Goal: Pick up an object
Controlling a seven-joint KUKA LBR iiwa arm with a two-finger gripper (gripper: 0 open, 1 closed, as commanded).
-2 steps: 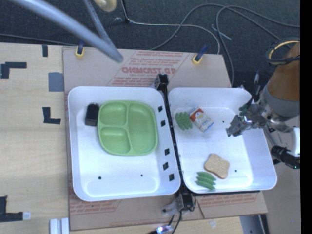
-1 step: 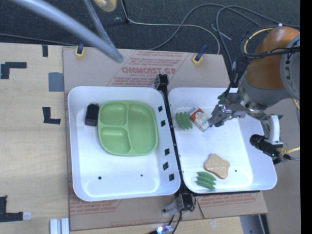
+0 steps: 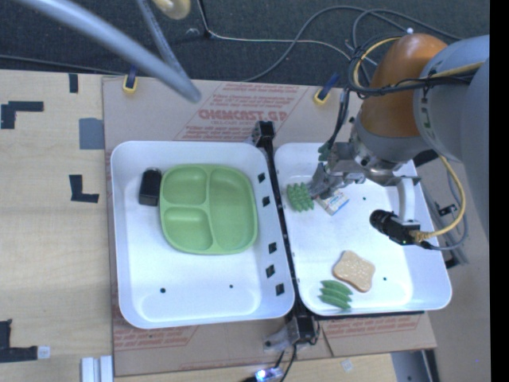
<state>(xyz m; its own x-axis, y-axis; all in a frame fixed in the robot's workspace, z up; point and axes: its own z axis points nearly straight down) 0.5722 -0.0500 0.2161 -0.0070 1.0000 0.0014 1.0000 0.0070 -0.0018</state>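
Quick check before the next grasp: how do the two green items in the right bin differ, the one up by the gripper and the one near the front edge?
The ridged green piece sits at the right bin's left wall, just left of the gripper; the green pea pods lie far from it, at the front rim. The ridged piece is blocky and ribbed; the pods are slim and smooth. The pods lie beside the toast slice. Both are green toy foods.

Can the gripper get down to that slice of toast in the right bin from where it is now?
Probably yes. The toast lies flat on open bin floor, with the green pea pods just beside it but not on it. The gripper is further back in the same bin, and nothing stands between them.
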